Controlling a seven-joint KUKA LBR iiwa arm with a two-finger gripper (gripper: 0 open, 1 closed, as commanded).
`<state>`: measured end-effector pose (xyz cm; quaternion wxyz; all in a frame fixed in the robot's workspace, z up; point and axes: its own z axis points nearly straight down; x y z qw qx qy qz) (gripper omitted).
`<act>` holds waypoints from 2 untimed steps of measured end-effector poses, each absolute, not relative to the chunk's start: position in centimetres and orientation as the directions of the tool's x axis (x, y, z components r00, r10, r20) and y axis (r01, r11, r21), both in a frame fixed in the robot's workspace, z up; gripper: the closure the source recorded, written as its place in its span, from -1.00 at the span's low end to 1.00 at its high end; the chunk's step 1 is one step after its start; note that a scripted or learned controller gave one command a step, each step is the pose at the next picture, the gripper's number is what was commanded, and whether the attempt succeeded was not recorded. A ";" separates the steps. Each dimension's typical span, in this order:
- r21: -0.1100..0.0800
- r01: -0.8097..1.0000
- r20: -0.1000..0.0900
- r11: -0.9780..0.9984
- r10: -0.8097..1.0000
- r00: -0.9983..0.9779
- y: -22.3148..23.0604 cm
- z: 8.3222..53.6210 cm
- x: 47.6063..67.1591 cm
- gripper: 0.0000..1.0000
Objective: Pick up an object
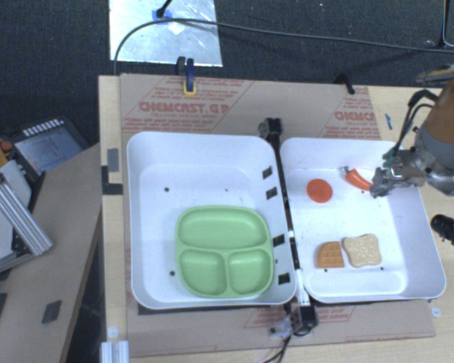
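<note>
Bright even overhead light, soft shadows, glare on the foil sheet (166, 17), slightly grainy.

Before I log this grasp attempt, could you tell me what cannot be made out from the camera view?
- Tool: too small and blurred to tell how its fingers stand.
- Orange piece: its right end meets the tool; contact unclear.
- Arm: cut off by the right edge.
- Toast slice and waffle: surface detail too small.

Tray (224, 249) in left bin (147, 225); toast (362, 249) in right bin (416, 240).
</note>
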<state>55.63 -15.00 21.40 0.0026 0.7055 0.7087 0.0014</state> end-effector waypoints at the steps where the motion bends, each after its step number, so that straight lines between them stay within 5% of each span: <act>1: 0.007 1.000 -0.002 0.004 1.000 -0.004 -15.0 26.3 55.8 1.00; 2: 0.001 1.000 0.001 0.009 1.000 -0.009 -9.2 25.4 55.0 1.00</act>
